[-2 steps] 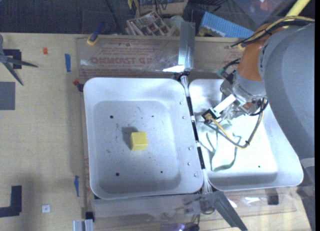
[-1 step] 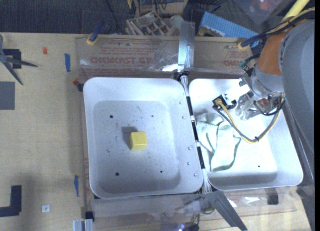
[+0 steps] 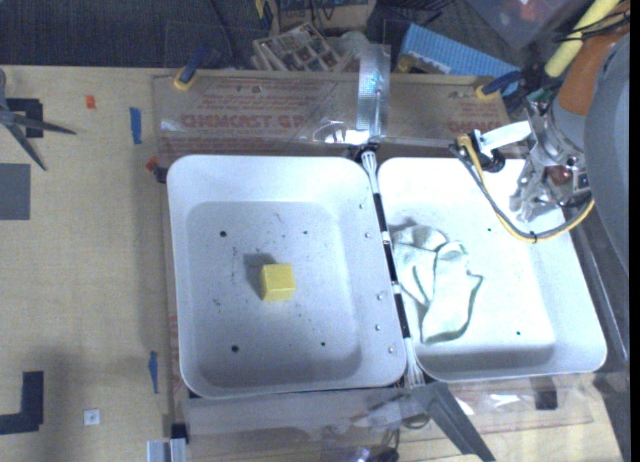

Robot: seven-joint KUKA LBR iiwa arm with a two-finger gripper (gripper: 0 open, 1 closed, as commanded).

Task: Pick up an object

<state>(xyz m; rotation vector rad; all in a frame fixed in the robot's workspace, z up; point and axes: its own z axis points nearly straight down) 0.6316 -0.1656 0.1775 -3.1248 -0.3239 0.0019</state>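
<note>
Yellow block mid left bin: looks light, stiff, likely foam; pinch 2 flat sides; white cloth in right bin: limp, grab a fold; hand far right, holds nothing; spread unclear, cannot tell.

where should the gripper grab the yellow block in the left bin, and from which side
Take the yellow block across two opposite flat side faces, coming straight down from above. It sits alone near the middle of the left bin, away from the walls, so the fingers should have room on every side. The gripper is over the right bin.
</note>
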